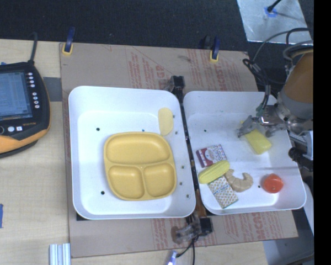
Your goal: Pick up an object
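The right bin (248,101) holds the yellow block (259,142) near its far right corner. The gripper (257,125) sits just above the block, fingers (246,127) spread moderately, touching its upper edge, gripping nothing.

I see two bins side by side: the left bin (83,148) holds a divided plate (139,165). In the right bin (209,106), a block (259,142) lies behind a tomato (272,183), with a corn cob (213,171) to the left.
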### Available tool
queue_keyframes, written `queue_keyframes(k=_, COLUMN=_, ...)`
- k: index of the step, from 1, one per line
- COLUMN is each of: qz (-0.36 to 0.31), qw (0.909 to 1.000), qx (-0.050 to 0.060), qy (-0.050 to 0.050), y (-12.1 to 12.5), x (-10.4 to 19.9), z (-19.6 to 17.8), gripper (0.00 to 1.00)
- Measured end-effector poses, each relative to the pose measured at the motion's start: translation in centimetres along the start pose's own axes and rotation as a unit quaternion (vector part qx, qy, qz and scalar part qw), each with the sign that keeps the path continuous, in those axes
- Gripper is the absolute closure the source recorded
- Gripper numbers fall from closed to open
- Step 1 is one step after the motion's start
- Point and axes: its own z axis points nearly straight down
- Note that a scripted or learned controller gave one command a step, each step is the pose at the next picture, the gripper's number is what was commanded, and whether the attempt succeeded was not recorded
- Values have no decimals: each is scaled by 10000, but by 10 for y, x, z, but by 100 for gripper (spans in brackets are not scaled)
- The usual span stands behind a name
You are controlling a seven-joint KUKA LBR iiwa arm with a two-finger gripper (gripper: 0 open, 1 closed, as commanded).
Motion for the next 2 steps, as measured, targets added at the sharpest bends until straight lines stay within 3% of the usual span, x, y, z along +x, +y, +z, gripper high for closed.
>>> queue_keyframes(k=1, qz=25, qw=10000, qx=-17, qy=8, y=-10, x=-2, z=-70, gripper=0)
queue_keyframes(k=2, qz=1, qw=10000, qx=4, qy=5, y=-7, x=-1, z=-3, gripper=0)
